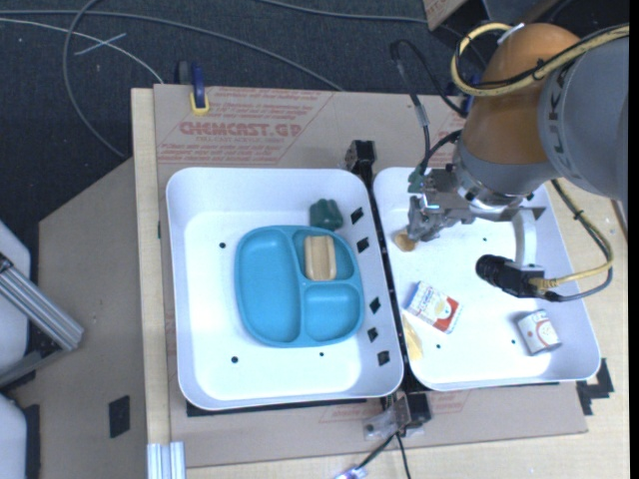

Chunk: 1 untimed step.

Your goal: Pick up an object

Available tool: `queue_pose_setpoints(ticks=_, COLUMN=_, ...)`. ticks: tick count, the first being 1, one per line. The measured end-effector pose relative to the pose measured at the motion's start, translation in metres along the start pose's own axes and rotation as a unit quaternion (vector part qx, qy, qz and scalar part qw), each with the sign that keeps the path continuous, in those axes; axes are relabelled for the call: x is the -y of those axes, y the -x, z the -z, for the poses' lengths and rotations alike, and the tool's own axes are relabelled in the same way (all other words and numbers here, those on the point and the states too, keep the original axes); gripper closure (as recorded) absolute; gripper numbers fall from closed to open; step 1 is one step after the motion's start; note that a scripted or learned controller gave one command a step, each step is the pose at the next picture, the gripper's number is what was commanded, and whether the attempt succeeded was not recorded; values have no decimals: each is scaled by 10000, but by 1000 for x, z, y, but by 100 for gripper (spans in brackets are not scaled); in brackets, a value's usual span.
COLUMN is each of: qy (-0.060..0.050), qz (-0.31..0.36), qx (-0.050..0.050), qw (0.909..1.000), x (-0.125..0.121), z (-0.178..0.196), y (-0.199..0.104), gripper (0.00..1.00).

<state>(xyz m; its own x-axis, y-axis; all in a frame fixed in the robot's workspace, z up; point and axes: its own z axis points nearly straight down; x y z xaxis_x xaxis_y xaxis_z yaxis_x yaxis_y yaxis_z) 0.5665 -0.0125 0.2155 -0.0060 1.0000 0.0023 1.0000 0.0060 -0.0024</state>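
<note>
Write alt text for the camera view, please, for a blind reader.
A grey robot arm's gripper hangs over the right white bin, near a small box. The left bin holds a blue divided tray carrying a tan block.

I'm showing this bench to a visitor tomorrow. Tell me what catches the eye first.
The blue divided plate in the left bin stands out most, with a tan block lying in its upper right compartment. Next comes the grey arm with its orange band, reaching over the right bin, where a small red and white box lies.
</note>
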Motion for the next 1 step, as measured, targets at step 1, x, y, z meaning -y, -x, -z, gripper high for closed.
queue_pose_setpoints(ticks=1, qy=10, qz=5, qx=-1, qw=10000, x=-3, z=-2, y=-60, gripper=100)
